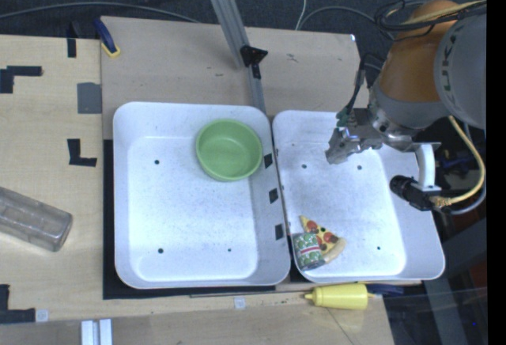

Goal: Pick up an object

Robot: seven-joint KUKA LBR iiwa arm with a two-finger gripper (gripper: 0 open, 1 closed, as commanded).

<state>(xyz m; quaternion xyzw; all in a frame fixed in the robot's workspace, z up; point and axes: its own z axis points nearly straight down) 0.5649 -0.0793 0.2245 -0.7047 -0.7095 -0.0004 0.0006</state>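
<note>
Landmark is the left bin (pixel 142 201). Far to its left, on the wooden table (pixel 47 138), a clear plastic cylinder (pixel 32 218) lies on its side. Inside the left bin, at its upper middle, a green bowl (pixel 229 149) sits upright, close to the bin's right wall. Touching the left bin's right side is the right bin (pixel 371 201). In that right bin's lower left corner, just beside the wall shared with the left bin, lies a pizza slice toy (pixel 318 242) with a small patterned item against it. Below the right bin, on the table edge, a yellow bottle (pixel 341 297) lies flat. The claw (pixel 345 147) hangs over the right bin's upper part, well apart from the pizza slice toy, nothing between its tips; cannot tell how wide it stands. The grey arm (pixel 427 74) with orange band comes in from the right.
</note>
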